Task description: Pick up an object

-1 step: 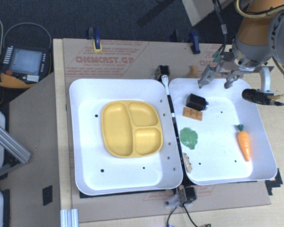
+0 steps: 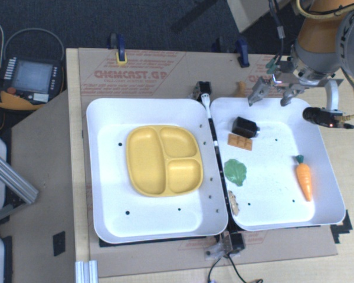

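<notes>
Gripper: the gripper (image 2: 271, 95) is seen above the far edge of the right bin (image 2: 318, 217), its two fingers spread wide, with nothing between them.
Carrot: a toy carrot (image 2: 305, 178), orange with a small green top, is laid near the bin's right wall, well apart from the gripper.
Other items: a black block (image 2: 245, 126) is seen touching a brown waffle-like piece (image 2: 239, 141); a green leafy piece (image 2: 235, 172) is placed nearer the bin's middle.
Left bin: a yellow divided plate (image 2: 164, 159) with three compartments is held in the left bin (image 2: 106, 211).
Writing: "CHEMCAST" is printed in red on the brown board (image 2: 159, 69).
</notes>
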{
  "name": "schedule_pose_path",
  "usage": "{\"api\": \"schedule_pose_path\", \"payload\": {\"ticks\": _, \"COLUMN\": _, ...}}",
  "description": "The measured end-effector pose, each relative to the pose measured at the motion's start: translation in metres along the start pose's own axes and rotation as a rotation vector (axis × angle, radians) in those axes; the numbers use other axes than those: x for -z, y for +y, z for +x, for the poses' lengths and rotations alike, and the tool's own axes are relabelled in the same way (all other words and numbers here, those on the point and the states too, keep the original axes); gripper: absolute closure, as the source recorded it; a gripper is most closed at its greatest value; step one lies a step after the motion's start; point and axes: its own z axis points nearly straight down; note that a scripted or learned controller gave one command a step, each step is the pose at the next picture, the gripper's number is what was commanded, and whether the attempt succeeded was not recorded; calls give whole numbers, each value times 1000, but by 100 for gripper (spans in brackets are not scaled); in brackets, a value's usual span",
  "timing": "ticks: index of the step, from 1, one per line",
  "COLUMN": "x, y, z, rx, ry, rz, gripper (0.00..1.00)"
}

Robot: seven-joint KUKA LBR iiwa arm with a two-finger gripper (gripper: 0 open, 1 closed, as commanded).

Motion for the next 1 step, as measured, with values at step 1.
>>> {"api": "schedule_pose_path", "payload": {"ticks": 1, "x": -43, "y": 0, "z": 0, "rx": 0, "ry": 0, "rz": 5, "gripper": 0}}
